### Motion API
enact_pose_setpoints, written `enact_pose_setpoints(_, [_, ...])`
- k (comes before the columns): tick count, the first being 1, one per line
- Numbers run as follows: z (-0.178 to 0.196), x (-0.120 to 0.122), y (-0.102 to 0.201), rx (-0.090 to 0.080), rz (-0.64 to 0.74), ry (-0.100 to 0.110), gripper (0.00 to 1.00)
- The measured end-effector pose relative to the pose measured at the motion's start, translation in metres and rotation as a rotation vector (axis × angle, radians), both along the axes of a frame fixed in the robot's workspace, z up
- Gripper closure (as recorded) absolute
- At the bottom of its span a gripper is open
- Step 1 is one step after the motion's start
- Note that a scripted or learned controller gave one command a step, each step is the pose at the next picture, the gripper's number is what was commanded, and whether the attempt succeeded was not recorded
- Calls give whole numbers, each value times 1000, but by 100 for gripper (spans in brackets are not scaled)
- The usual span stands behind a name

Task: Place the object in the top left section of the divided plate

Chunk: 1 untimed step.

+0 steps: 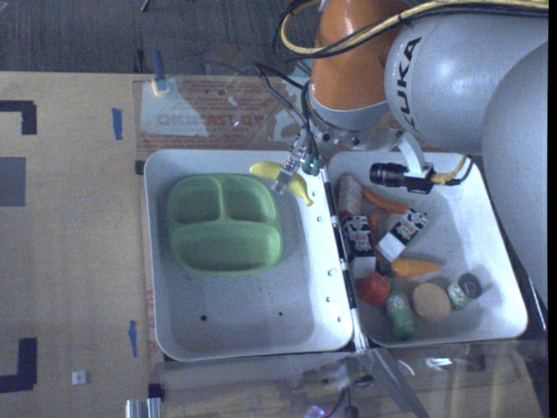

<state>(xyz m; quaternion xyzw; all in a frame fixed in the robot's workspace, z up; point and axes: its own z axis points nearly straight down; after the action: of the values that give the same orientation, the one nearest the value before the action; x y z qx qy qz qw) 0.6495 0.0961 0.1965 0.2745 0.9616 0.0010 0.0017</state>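
A green divided plate (224, 223) lies in the left white bin (248, 325), with two small sections at its far side and one large section at the near side. A yellow banana (264, 171) hangs just beyond the plate's far right corner, above the bin floor. My gripper (287, 178) reaches down from the orange wrist and is shut on the banana, its thin fingers crossing the fruit's middle. The plate's top left section (196, 197) holds nothing and lies to the left of the banana.
The right bin (496, 233) holds several toy foods: a brown sausage (350, 194), carrots (416, 268), a red tomato (374, 287), a green vegetable (400, 313), a tan bun (430, 301) and a small can (466, 290). The big grey arm overhangs that bin.
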Motion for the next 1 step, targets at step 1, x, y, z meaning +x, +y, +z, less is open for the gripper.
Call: enact_pose_setpoints(1, [102,-35,10,-1,84,0,100])
